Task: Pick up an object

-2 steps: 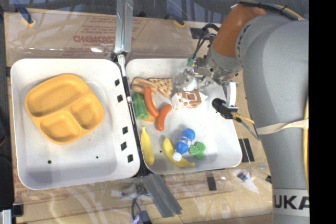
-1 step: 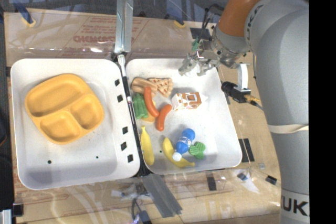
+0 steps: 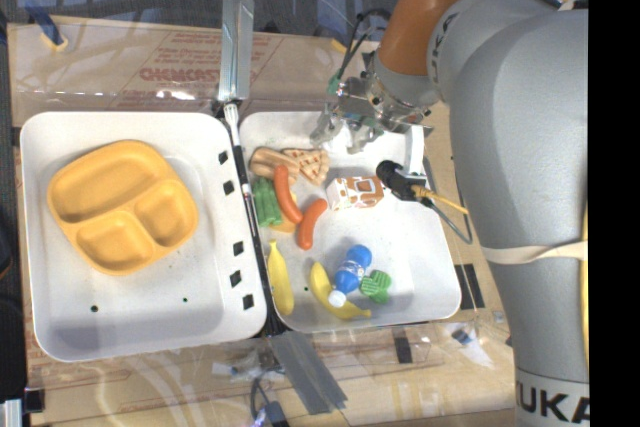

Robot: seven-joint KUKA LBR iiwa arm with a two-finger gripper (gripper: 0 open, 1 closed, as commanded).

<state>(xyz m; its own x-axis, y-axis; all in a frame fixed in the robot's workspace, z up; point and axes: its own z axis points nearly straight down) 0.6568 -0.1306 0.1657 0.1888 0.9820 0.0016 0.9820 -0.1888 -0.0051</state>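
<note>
My fingers are open a little and hold nothing. They hang over the back of the right bin, just above the waffle piece. My big grey arm bends in from the right.

Bright, even light falls from above, and the white bins look nearly washed out. Glare streaks the clear plastic sheet on the worktop, while shadows stay soft and short. Focus is fair, with slight softness throughout.
</note>
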